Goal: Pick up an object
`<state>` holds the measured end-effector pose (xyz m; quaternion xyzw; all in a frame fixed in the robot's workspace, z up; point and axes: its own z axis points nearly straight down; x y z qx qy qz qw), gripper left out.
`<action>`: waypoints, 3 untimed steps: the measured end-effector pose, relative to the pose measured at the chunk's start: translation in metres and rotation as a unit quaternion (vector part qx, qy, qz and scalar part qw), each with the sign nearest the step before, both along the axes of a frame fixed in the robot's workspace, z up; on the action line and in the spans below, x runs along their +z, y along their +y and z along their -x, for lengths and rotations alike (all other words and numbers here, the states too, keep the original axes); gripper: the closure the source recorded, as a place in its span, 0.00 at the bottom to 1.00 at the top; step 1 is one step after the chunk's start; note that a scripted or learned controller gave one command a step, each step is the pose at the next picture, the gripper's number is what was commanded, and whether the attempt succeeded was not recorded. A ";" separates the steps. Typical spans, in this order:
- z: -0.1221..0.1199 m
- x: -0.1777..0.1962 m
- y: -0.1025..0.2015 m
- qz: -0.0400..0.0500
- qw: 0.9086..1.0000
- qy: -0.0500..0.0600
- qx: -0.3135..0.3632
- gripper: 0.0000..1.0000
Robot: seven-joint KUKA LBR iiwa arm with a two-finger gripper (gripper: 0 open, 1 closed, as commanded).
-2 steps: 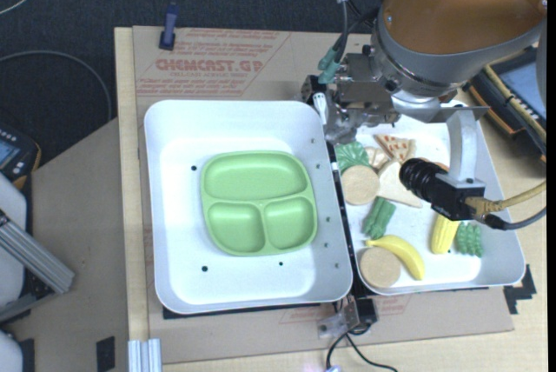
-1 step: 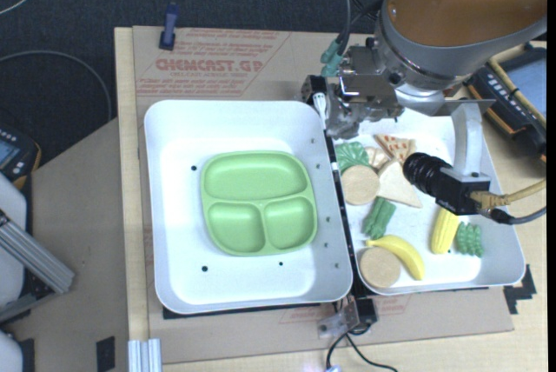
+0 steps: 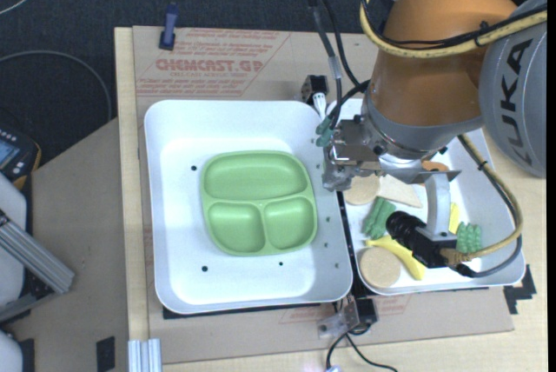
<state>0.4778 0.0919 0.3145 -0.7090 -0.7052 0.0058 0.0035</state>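
The gripper (image 3: 335, 176) hangs low over the left edge of the right bin (image 3: 512, 275), beside the wall shared with the left bin. Under and to the right of it lie a pale beige slice (image 3: 401, 191), a green leafy piece (image 3: 377, 217), a yellow banana-shaped piece (image 3: 402, 257), a tan round disc (image 3: 380, 270) and a green knobbly piece (image 3: 470, 237). The big orange and grey wrist hides the back half of this bin. I see nothing held at the gripper.
The left bin (image 3: 169, 214) holds a green three-compartment plate (image 3: 259, 202) in its middle. A yellow strip (image 3: 453, 218) lies by the right bin's right side. A cardboard sheet (image 3: 208, 57) sits behind the bins.
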 end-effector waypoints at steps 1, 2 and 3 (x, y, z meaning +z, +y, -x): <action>-0.004 0.144 -0.021 -0.003 1.000 -0.016 0.002 1.00; -0.005 -0.023 -0.007 0.000 1.000 0.002 0.002 1.00; -0.007 -0.003 -0.007 -0.002 1.000 -0.008 0.002 1.00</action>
